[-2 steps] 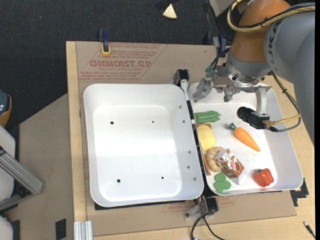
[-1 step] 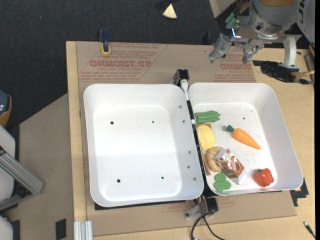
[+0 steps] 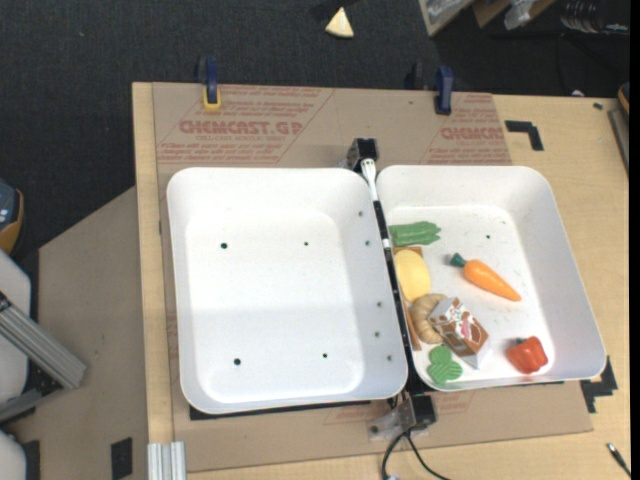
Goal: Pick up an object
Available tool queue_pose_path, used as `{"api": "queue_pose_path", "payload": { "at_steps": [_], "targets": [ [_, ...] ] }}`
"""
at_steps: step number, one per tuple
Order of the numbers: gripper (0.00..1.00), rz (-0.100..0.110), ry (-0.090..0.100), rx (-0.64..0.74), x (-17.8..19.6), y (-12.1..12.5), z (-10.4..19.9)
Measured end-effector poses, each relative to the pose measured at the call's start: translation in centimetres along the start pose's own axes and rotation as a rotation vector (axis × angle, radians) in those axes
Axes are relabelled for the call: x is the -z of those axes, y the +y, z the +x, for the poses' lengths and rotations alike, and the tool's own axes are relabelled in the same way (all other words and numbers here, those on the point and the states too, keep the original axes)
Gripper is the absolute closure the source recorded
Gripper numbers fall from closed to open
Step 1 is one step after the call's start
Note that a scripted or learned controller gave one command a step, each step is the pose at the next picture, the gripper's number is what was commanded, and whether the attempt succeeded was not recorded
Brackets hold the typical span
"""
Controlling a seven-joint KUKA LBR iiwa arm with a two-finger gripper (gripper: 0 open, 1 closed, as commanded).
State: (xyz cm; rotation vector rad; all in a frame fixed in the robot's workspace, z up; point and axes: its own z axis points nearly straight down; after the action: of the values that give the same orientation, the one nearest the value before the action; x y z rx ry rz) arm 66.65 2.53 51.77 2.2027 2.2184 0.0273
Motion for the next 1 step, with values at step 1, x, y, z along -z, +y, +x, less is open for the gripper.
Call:
{"api": "queue_pose_path", "payload": {
  "at_steps": [1],
  "targets": [
    [0.0,0.032,0.0,0.0,-10.22,-0.27,7.33]
  ]
}}
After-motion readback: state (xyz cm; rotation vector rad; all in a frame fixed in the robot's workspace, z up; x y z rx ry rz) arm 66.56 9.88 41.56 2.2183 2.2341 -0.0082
